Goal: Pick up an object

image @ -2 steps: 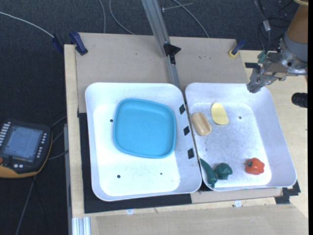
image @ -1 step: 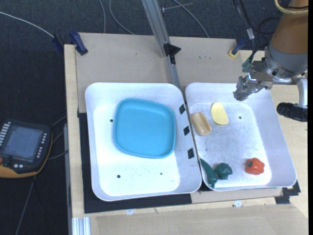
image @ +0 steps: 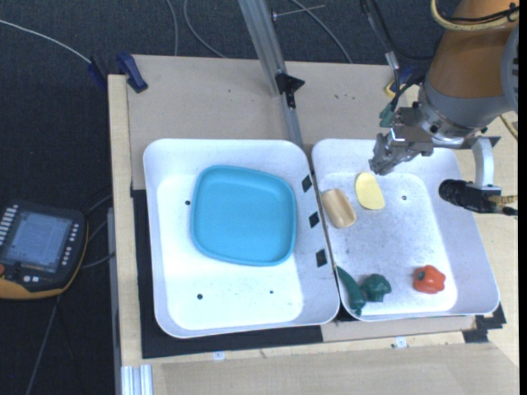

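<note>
My gripper (image: 384, 164) hangs over the back of the right bin (image: 461, 245), just above and right of a yellow oval piece (image: 370, 192). Nothing shows between its fingertips. A tan bread-like piece (image: 338, 207) lies to the left of the yellow one, near the bin's left wall. A green object (image: 366, 288) lies at the bin's front left. A red pepper-like object (image: 428, 279) sits at the front right.
The left bin (image: 169, 303) holds a blue square plate (image: 244, 214). A metal pole (image: 268, 39) slants across the bench behind the bins. A black fitting (image: 465, 193) juts over the right bin's right rim. A handheld pendant (image: 37, 245) lies off the bench at left.
</note>
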Tool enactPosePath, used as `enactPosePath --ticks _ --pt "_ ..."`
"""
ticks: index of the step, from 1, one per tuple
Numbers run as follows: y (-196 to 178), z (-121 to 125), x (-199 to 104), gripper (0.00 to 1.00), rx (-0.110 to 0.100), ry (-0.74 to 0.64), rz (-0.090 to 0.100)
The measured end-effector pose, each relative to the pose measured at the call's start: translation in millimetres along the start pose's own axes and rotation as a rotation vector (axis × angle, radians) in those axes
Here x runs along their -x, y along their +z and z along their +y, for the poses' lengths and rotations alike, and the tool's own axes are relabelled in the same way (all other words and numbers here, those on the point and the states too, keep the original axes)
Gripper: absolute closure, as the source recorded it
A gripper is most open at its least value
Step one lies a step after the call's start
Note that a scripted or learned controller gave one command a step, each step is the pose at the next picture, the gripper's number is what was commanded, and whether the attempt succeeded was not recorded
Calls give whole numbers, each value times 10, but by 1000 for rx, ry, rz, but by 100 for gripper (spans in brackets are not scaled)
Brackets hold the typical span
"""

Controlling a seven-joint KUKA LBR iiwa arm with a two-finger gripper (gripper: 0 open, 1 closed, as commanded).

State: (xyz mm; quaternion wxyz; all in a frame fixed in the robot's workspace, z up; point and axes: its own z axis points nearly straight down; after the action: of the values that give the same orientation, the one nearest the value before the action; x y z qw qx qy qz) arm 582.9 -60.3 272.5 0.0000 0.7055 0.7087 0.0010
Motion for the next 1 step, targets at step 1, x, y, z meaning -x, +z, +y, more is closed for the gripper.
enactPosePath --ticks 1 --pt "-13 -209 -450 100 -1 0 0"
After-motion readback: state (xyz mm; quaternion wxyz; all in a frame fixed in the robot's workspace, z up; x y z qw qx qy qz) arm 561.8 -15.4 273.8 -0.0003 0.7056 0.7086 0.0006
